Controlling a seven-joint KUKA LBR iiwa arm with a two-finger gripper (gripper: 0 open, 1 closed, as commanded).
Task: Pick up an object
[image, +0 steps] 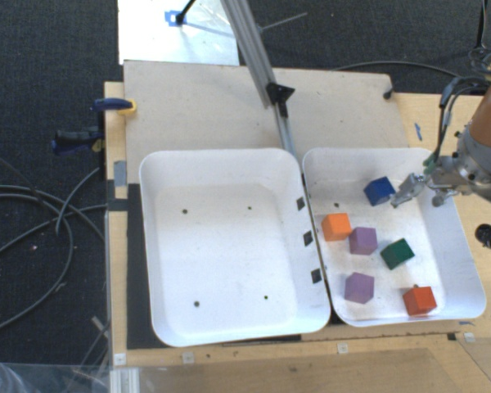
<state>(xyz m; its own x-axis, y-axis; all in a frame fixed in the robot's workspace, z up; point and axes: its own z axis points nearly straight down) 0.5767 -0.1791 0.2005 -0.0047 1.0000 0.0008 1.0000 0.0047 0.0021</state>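
Currently, arm: the grey KUKA arm with its orange band reaches in from the right, over the upper right part of the right bin.
Gripper: the two-finger metal gripper (409, 191) hangs just right of the blue cube; how its fingers stand cannot be told, and nothing is seen between them.
Right shallow white plastic bin (466, 256): holds six blocks.
Blue cube (379, 191): near the bin's upper middle.
Orange cube (336, 226): by the left wall.
Upper purple cube (362, 241): just beside the orange one.
Dark green cube (398, 253): right of that purple cube.
Lower purple cube (359, 287): near the front.
Red-orange cube (420, 300): front right corner.
Left shallow white plastic bin (164, 219): beside the right one, rims touching.
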